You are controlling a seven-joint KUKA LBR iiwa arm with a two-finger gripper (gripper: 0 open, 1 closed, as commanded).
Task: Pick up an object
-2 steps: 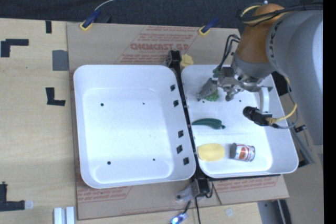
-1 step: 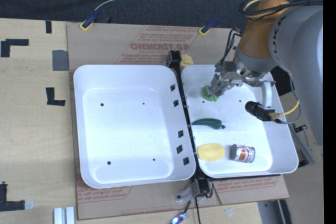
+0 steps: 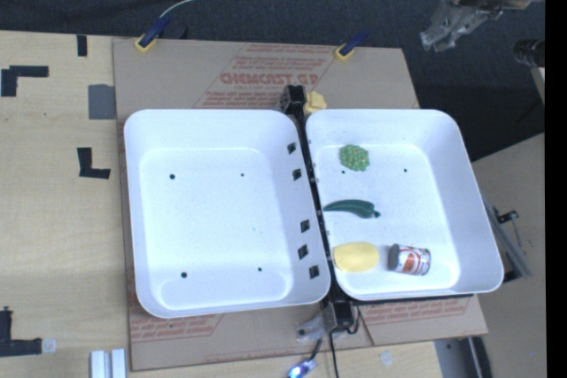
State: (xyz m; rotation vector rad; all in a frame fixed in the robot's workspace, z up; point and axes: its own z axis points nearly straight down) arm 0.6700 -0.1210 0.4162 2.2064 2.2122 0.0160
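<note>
Still untouched, four candidates lie in the right bin [image 3: 443,137]: a green berry cluster [image 3: 354,158], below it a dark green pepper [image 3: 351,208], then a yellow lemon [image 3: 355,258] with a small can [image 3: 408,260] just beside it. From my remote seat, the pincer [image 3: 440,31] hangs well above and beyond that bin, holding nothing. I judge the approach not begun; next comes descent over one chosen object.
</note>
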